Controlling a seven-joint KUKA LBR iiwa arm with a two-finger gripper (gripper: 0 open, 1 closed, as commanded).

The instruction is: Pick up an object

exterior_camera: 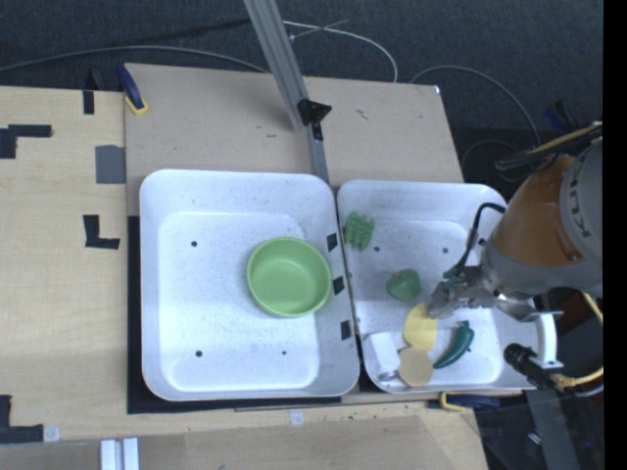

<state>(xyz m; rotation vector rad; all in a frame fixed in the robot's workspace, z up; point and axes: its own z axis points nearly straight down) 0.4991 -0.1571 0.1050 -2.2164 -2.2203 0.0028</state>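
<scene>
Right bin (392, 199), near edge: tan piece (415, 366), yellow object (420, 329), green pepper (456, 345) lying diagonally. Pincer (453, 295) sits just above and right of the yellow object, nearly touching; its opening cannot be judged. Farther: green lump (403, 285), leafy piece (359, 230).

We see a tan bench (225, 130) carrying two shallow white bins side by side, their inner rims touching. The left bin (186, 292) and the right bin (431, 213) sit on what looks like a dark mat, its edge showing along the left and front of the left bin, though we cannot be sure. A grey pole (279, 52) slants up from the bench just behind the seam between the bins. A blue and yellow clamp (132, 91) sits at the bench's far left corner. Beside the bench on the left is a pale wooden surface (54, 262) with dark tape marks.
</scene>
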